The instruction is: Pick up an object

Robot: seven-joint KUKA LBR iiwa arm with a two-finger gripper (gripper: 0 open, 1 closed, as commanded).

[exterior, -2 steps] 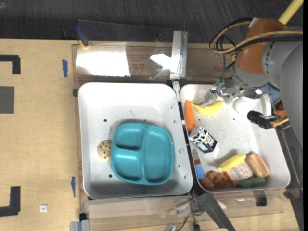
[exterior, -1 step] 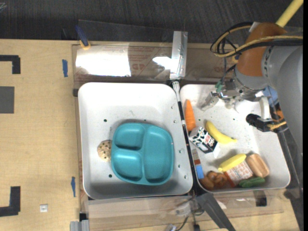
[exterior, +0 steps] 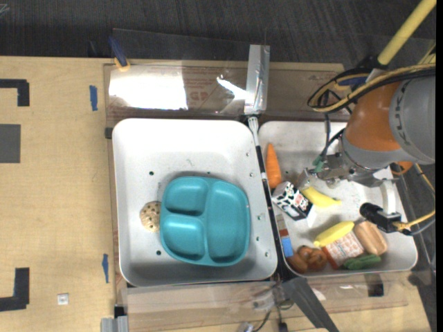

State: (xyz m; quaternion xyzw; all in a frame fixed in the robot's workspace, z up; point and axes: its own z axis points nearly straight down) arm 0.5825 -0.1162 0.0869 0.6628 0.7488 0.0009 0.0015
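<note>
Objects for picking lie in two white bins side by side on the tabletop. The left bin (exterior: 131, 144) holds two things: a cookie (exterior: 149, 214) near its left wall, and touching it a teal three-part tray (exterior: 205, 218) that takes up the middle and front. The back half of this bin is bare, the widest open room in either bin.

The right bin (exterior: 294, 135) is crowded toward its front. A carrot (exterior: 273, 165) lies along its left wall, and a blue bar (exterior: 285, 243) sits further forward on the same wall. Beside them is a black-and-white spotted cow toy (exterior: 293, 200), then a yellow banana (exterior: 320, 197). Along the front edge sit a brown piece (exterior: 308, 257), a yellow corn cob (exterior: 334, 232), a red-labelled pack (exterior: 342, 250), a sausage (exterior: 371, 237) and a green pod (exterior: 363, 261), packed together and touching.

The gripper (exterior: 325, 174) hangs over the middle of the right bin, just behind the banana; whether its jaws are apart or together cannot be told. The bin's back left corner is free.
</note>
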